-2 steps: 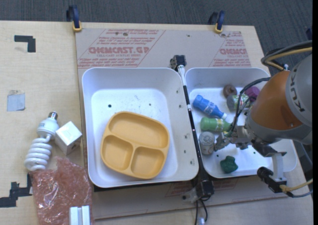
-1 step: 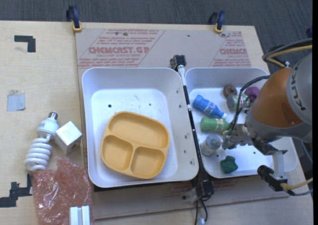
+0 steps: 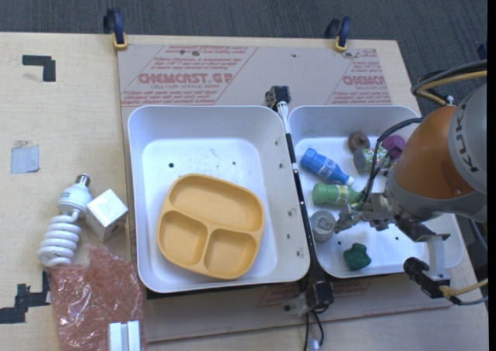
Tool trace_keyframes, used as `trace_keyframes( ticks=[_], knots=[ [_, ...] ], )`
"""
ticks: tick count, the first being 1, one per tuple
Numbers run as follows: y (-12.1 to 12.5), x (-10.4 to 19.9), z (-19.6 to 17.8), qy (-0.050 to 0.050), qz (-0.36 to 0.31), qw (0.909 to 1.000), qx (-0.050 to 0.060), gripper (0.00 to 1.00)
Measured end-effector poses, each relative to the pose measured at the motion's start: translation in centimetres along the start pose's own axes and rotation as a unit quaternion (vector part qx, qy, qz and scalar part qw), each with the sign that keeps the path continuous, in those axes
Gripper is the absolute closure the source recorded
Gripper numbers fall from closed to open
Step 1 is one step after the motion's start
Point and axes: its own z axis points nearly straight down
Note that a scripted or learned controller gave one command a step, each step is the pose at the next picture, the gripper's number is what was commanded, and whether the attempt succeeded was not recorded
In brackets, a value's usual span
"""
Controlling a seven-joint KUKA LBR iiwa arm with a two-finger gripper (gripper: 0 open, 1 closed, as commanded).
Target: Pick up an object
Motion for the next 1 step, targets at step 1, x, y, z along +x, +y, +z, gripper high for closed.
trace_keyframes(
  ticks=[1],
  knots=[
    [-0.17, -0.07, 0.94, 0.000, 0.000, 1.0000, 0.001, 0.00]
  ],
)
